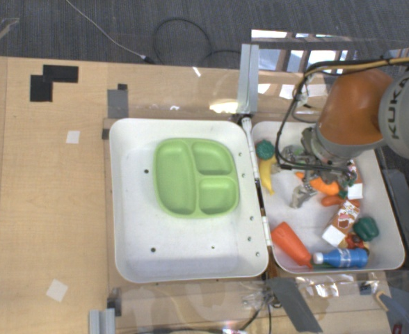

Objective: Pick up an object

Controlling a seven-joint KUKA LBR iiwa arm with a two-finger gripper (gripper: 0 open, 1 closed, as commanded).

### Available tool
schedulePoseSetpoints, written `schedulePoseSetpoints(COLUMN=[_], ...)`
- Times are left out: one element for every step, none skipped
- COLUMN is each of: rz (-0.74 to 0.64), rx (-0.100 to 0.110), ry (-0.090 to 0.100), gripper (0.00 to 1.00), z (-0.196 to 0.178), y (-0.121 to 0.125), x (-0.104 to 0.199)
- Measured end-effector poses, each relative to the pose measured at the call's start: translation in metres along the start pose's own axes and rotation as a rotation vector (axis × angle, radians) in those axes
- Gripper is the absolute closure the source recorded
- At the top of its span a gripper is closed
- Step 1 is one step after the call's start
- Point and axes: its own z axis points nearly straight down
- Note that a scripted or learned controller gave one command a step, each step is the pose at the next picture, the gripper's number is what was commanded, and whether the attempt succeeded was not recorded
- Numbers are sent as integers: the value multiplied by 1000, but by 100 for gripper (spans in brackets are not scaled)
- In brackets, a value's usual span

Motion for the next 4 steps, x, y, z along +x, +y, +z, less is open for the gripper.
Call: schedulePoseSetpoints(rz=[110, 214, 358, 352], rx=[4, 0, 2, 3], ry=[9, 1, 3, -6], gripper=[0, 0, 0, 100], z=[-1, 0, 0, -14], y=[-81, -36, -25, -24], x=[121, 43, 31, 27])
